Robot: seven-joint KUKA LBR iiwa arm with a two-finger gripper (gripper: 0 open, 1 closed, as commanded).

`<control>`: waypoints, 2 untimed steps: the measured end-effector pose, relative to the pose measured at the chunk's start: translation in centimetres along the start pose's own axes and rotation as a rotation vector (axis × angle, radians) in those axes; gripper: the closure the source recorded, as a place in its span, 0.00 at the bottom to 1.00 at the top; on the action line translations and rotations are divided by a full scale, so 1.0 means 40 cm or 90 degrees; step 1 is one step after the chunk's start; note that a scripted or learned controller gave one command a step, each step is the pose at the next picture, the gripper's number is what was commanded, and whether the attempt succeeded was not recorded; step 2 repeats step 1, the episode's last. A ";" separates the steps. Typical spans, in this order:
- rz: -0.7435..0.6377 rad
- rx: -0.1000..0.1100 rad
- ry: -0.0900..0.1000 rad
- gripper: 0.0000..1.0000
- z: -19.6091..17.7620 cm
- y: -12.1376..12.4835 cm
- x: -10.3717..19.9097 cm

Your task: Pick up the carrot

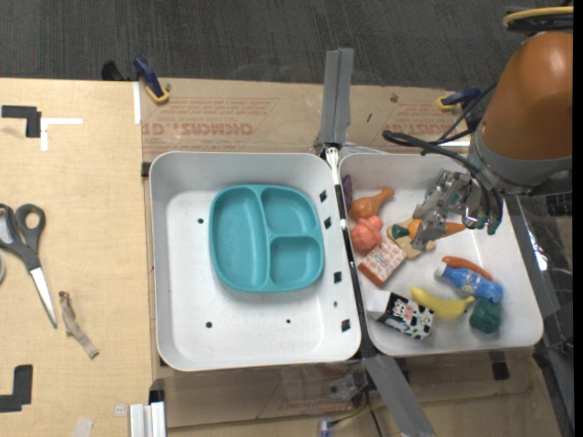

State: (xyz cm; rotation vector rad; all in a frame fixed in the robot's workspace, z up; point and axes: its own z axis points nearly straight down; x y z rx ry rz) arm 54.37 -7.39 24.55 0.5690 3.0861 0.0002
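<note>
Camera view: gripper [428, 221] down in right bin [519, 335], fingers closed around the carrot [439, 230], beside the toy chicken drumstick [371, 204].

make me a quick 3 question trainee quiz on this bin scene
1. True or false: the teal divided plate lies in the right bin.
2. Which thing lies right beside the yellow banana? A) scissors B) green toy C) blue clamp
3. Fill in: the gripper hangs over the ____ bin, close above the carrot.

Key
1. False; it lies in the left bin.
2. B; the green toy sits at the banana's right end. The scissors lie out on the bench, and the blue clamp is at the cardboard's far edge.
3. right
</note>
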 end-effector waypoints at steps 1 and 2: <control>0.124 0.001 0.002 1.00 -0.065 0.033 0.187; 0.124 0.001 0.002 1.00 -0.065 0.033 0.187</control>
